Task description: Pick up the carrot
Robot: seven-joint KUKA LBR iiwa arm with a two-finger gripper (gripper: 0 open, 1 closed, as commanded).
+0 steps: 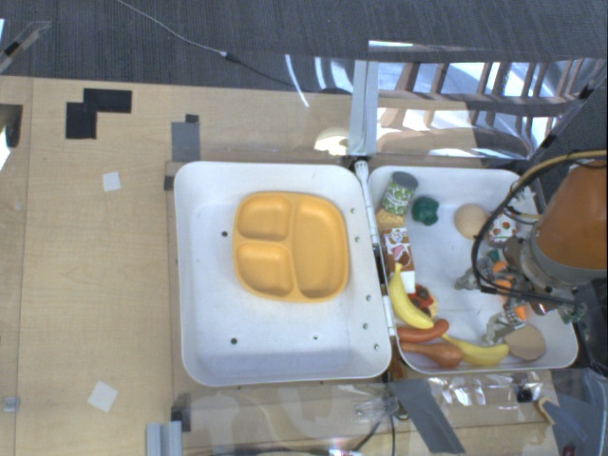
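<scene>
Two white bins sit side by side on the wooden worktop. The left bin holds a yellow three-compartment plate, lying flat near its middle. The right bin is crowded along its left wall: a green-labelled can at the far end, a small dark green object just beside it, then a printed packet and a small white bottle nearer the front. Below these a banana curves down the wall, and at the near edge lies the carrot, orange and lengthways, with a reddish-brown sausage just in front of it and a second banana touching that. A pale round bun-like item sits further back, and a tan rounded item rests in the near right corner. The arm's orange band looms over the bin's right side; the hand hangs below it amid cables, well apart from the carrot, and I cannot tell how it is set.
</scene>
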